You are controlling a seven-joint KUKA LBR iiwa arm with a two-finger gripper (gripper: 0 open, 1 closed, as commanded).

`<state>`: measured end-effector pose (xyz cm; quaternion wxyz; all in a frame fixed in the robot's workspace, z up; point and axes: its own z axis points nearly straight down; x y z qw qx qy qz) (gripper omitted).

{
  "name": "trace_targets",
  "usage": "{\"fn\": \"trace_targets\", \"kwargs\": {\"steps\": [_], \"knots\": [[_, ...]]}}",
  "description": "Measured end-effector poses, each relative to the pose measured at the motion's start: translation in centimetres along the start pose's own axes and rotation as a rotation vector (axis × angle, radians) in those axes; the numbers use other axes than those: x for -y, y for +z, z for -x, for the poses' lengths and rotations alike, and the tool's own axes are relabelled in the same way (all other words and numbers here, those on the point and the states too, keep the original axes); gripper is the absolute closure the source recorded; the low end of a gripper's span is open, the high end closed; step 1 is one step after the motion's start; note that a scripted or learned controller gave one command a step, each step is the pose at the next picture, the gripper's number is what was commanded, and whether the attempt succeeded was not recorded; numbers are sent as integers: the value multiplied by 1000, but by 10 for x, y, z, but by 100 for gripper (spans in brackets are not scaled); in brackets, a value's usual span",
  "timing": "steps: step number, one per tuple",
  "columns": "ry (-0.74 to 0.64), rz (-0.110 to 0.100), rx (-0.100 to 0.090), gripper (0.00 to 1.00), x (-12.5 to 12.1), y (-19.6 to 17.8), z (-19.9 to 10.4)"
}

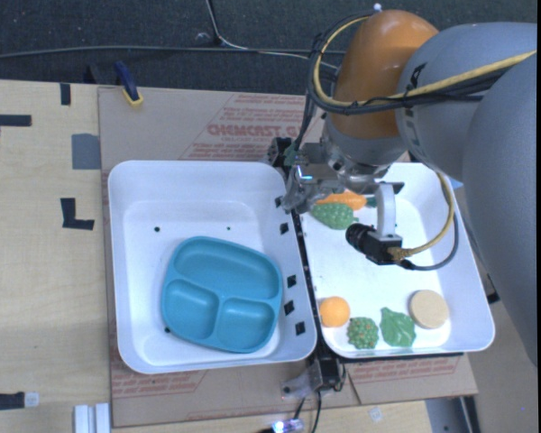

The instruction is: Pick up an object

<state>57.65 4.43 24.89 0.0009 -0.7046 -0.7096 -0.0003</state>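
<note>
My gripper (317, 190) hangs low over the far left corner of the right bin (460, 269), close to the wall between the two bins. Right beneath it lies a toy carrot (336, 211), orange with a green top, partly covered by the wrist. Along the near edge of the same bin sit an orange ball (334, 311), a knobbly green toy (362, 332), a green leafy toy (398, 327) and a tan round disc (428, 308).
The left bin (144, 197) holds a blue divided plate (222, 293). A black cylinder with a yellow cable (370, 240) hangs from the wrist over the middle of the right bin. The bins rest on cardboard on a wooden bench.
</note>
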Motion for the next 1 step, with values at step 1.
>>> {"fn": "trace_targets", "kwargs": {"steps": [1], "knots": [[1,1,1,100,-24,0,-46]]}}
